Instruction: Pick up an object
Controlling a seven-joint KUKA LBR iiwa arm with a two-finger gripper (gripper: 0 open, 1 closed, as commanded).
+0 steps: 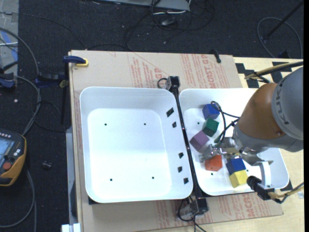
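The right bin point(227, 96) holds several small blocks: a blue one point(210, 110), a green one point(211, 126), a purple one point(199, 140), an orange one point(213, 164), a second blue one point(236, 165) and a yellow one point(238, 179). My gripper point(216, 150) reaches down into this bin among them, between the purple block and the orange block, right above the orange one. The grey arm with its orange band point(258, 112) covers the bin's right part.
The left bin point(91, 129) lies beside the right one, with a black divider strip point(182, 129) between them. Both sit on a cardboard sheet point(145, 66). Cables and a yellow handheld device point(9, 156) lie on the dark floor to the left.
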